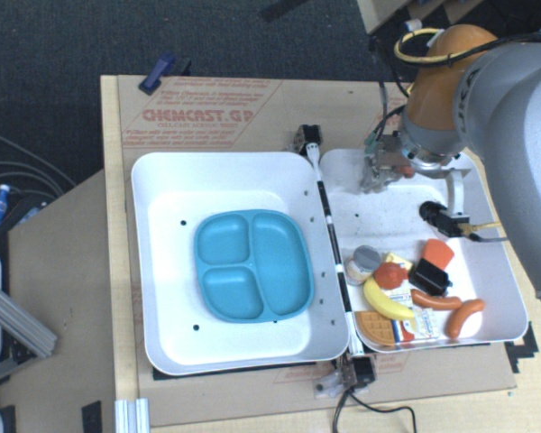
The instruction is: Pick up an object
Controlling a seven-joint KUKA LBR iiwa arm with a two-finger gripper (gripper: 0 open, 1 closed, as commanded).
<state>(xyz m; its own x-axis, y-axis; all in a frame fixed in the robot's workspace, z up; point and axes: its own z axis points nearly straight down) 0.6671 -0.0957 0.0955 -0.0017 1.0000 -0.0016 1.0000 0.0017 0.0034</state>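
Gripper hangs over right bin's far edge, finger state hidden, nothing visibly held. Banana, sausage, other toys at bin's near edge. Pick not yet done.

Blue divided plate, white bins, yellow banana.

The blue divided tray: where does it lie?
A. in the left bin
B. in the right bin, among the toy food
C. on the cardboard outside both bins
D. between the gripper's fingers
A: the blue divided tray lies flat on the floor of the left bin, apart from the toy food.
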